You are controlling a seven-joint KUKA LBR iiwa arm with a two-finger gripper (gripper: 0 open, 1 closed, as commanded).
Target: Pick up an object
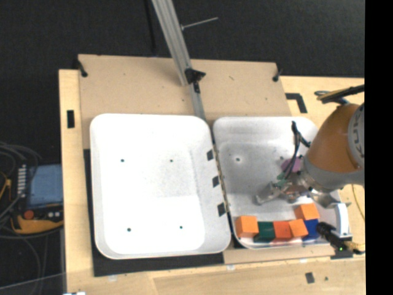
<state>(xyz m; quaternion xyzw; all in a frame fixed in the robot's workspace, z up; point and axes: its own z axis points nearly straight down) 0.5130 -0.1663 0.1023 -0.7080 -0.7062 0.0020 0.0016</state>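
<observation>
Along the front wall of the right bin [245,134] lies a row of small blocks: an orange block [248,225], a dark green block [265,231], another orange block [282,229], a third orange one [298,227], a blue block [311,226] and an orange block [307,212] behind them. My gripper [268,195] reaches down into this bin from the right, its grey fingers just behind the row of blocks, above the bin floor. I see nothing between the fingers.
The left bin [153,183] sits beside the right one, with a dividing rim between them. A slanted metal rail [175,35] rises at the back. The arm's orange band [334,146] hangs over the right bin's right side.
</observation>
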